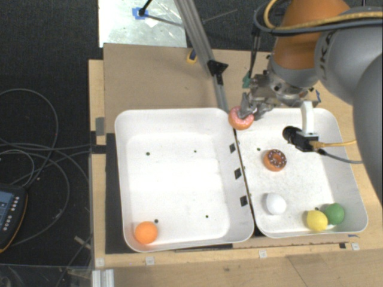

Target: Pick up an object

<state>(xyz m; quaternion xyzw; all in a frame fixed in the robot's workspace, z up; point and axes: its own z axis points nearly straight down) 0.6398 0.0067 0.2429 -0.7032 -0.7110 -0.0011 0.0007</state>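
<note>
From the camera view, the grey arm (350, 64) with its orange band (305, 26) comes in from the right and hangs over the far edge of the 2 white bins. Its end effector (248, 111) sits at the far end of the divide between the bins, and a pink-frosted donut (241, 120) is right at its tip, just above the top corner where the bin rims meet. The donut touches the fingers, but whether it is truly pinched between them cannot be told, nor whether the fingers are spread or pressed together.

The left bin (173, 178) holds 1 orange ball (145, 232) in its near left corner, well apart from everything else.

The right bin (344, 160) holds 4 loose things. A chocolate-sprinkled donut (275, 159) lies near the middle, just beside the divide. A white ball (275, 204) rests nearer the front. In the near right corner a yellow lemon-shaped piece (316, 220) and a green ball (334, 213) lie touching each other. A black fitting on a white bracket (302, 135) with a yellow cable hangs from the arm above the far part of this bin.

Both bins stand on a brown tabletop (137, 76). Black cables (36, 154) loop over the dark floor at left.
</note>
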